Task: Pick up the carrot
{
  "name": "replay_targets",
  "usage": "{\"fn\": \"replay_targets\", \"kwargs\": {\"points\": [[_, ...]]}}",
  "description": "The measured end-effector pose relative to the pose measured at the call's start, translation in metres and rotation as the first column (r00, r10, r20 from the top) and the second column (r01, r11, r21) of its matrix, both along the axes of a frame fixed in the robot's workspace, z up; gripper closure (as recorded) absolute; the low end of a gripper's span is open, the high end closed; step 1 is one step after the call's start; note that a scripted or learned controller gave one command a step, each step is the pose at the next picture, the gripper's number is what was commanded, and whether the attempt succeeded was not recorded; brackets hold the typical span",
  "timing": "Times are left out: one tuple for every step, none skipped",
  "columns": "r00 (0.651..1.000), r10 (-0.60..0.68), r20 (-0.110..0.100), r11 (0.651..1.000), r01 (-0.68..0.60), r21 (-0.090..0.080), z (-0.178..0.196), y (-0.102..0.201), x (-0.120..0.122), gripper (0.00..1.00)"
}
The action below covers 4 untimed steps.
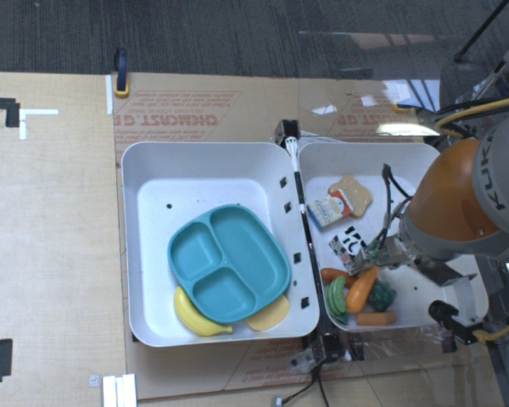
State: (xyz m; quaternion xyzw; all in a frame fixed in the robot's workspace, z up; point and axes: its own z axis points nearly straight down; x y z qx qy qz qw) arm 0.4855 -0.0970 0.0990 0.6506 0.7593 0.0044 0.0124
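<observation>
The carrot (360, 290) is a short orange piece lying at a slant near the front of the right bin (424, 155). A green vegetable (336, 297) touches it on the left and a dark green piece (382, 296) sits on its right. My gripper (366, 263) reaches in from the right and sits directly over the carrot's upper end, at or just above it. The grey wrist and orange band (450, 195) hide the bin's right half. I cannot see whether anything is gripped.
The right bin also holds a slice of bread (354, 195), a small packet (327, 211), a black-and-white item (349, 243), a small orange-red piece (332, 274) and a reddish sausage (376, 318). The left bin (153, 185) holds a teal divided plate (229, 263) over a banana (195, 316).
</observation>
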Motion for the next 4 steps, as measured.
{"fn": "replay_targets", "kwargs": {"points": [[1.000,-0.002,0.005,1.000,0.003,-0.002,0.009,-0.001,0.003,1.00],[0.919,-0.393,-0.024,0.919,0.393,0.007,0.057,-0.009,-0.007,1.00],[0.970,-0.243,-0.023,0.970,0.243,0.010,-0.006,-0.039,0.001,1.00],[0.847,-0.532,-0.022,0.847,0.532,0.008,0.041,0.000,-0.007,1.00]]}}
